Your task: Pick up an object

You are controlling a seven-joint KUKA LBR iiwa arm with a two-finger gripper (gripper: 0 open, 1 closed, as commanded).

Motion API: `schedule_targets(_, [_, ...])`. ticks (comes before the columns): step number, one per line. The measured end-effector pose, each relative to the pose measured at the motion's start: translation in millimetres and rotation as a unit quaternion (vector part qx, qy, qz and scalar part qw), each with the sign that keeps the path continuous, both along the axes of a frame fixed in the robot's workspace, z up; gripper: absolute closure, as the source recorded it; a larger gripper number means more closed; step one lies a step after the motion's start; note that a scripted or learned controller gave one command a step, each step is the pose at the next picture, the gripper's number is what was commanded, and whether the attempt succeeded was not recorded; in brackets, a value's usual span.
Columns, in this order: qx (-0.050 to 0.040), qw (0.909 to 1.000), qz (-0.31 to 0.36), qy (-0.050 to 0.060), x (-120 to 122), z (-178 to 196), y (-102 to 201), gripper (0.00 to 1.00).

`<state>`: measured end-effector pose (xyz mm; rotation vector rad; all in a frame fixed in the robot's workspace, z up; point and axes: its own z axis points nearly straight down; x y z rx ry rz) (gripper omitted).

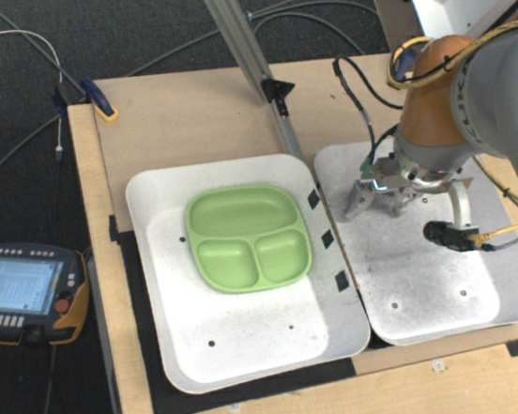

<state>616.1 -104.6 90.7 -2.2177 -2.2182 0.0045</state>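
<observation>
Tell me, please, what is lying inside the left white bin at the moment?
A green divided plate lies flat in the left bin, with three compartments that look bare. Whatever is beneath the plate is covered. The claw hangs over the right bin.

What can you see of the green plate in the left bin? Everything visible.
The green plate is a light green divided tray that looks like matte plastic, a rounded rectangle with three compartments: one wide one along the far side and two smaller ones nearer the camera. It lies flat and upright on the floor of the left bin, toward its far half. Nothing lies in it, and the end effector is over the right bin, apart from it.
</observation>
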Motion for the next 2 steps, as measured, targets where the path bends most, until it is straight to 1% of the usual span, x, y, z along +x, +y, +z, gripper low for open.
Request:
schedule_targets(1, [-0.0001, 1.0000, 0.000, -0.003, 2, 14, 0, 1.00])
schedule_targets(2, [-0.0013, 1.0000, 0.000, -0.005, -2, 69, -9, 1.00])
